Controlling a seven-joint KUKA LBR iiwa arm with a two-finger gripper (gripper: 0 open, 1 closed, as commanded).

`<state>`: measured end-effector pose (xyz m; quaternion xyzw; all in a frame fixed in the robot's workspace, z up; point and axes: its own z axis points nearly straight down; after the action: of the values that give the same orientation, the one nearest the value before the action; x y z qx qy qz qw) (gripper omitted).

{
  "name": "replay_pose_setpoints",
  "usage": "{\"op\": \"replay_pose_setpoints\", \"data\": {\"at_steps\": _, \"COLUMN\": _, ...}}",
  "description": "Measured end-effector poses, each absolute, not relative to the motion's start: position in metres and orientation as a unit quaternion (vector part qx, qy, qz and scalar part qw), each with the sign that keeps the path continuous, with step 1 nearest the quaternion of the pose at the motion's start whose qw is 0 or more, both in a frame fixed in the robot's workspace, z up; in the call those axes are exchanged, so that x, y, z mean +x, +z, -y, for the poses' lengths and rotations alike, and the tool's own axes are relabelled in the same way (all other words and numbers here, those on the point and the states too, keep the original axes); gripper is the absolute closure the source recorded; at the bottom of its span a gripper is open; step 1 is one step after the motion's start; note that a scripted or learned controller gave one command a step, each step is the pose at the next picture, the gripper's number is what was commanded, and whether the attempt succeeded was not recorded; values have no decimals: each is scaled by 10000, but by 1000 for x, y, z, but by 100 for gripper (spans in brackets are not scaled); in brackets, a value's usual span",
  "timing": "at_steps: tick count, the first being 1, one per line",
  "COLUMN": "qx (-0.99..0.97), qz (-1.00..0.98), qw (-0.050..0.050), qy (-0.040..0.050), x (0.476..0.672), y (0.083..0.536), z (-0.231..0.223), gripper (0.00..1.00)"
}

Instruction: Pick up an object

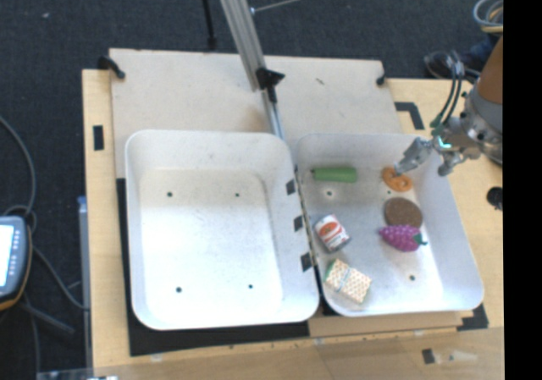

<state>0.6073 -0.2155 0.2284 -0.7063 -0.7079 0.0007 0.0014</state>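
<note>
Hovering at the frame's right, the jaws (430, 158) stand apart and empty, the orange piece (396, 179) just lower-left of them.

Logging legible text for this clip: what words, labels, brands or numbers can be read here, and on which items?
None can be read.
small can: red and white label, print too blurred to read.
patterned box: markings too small to read.
handheld screen at the left edge: display unreadable.
</note>
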Motion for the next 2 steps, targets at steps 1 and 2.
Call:
{"op": "replay_pose_setpoints", "data": {"at_steps": 1, "qx": -7055, "qz": 7087, "qw": -12, "qy": 4, "x": 608, "y": 232, "z": 216, "gripper": 0}}
{"op": "replay_pose_setpoints", "data": {"at_steps": 2, "qx": -7067, "qz": 7075, "qw": 10, "qy": 22, "x": 607, "y": 169, "z": 214, "gripper": 0}}
